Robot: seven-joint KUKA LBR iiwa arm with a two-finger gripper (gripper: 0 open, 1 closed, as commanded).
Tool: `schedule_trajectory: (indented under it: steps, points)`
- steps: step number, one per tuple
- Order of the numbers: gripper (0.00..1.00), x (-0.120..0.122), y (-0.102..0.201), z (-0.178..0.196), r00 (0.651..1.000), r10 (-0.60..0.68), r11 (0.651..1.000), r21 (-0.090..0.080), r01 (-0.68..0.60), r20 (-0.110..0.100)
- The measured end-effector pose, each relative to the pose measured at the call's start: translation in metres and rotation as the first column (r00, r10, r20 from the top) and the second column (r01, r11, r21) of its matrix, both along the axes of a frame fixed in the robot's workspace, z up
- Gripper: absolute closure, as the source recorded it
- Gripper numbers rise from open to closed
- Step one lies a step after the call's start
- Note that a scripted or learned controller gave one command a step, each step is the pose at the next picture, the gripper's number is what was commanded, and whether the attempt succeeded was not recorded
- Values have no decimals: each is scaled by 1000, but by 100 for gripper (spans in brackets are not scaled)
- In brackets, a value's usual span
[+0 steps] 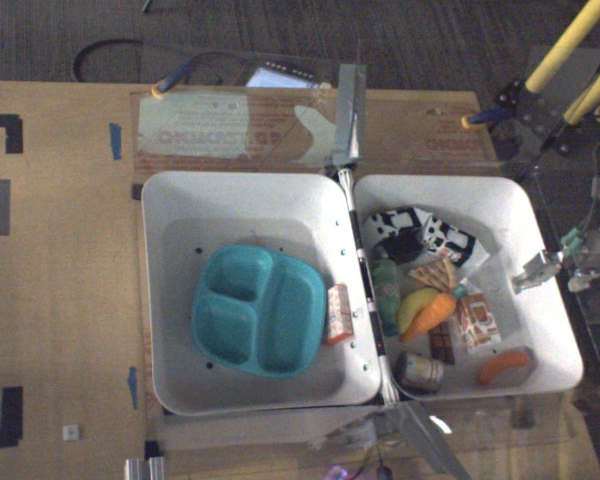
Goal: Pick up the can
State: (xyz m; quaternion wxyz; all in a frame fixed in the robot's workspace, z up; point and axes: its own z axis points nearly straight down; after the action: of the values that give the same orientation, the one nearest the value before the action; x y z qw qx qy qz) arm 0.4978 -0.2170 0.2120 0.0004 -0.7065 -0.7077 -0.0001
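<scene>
The can (418,373) lies on its side at the front left corner of the right bin (540,218), its dark end facing up, close to the bin's front wall. My gripper (557,271) hovers over that bin's right rim, well to the right of the can and farther back. It touches nothing, and a stretch of bare bin floor separates it from the can.
Around the can in the right bin lie a carrot (432,315), a banana (412,306), a green bottle (386,294), snack packets (476,324), an orange sausage-shaped toy (503,366) and a cow-patterned item (420,233). The left bin (180,218) holds a teal divided plate (259,309) and a small box (339,313).
</scene>
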Motion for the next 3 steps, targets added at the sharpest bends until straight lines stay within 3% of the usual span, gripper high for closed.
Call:
schedule_trajectory:
  steps: [1, 2, 3]
  points:
    - [0, 41, 24, -89, 998, -58, 998, -3, 58, 9]
    - [0, 28, 33, -105, 986, -161, 987, 0, 161, 45]
    - [100, 34, 36, -90, 985, -159, 987, 4, 159, 61]
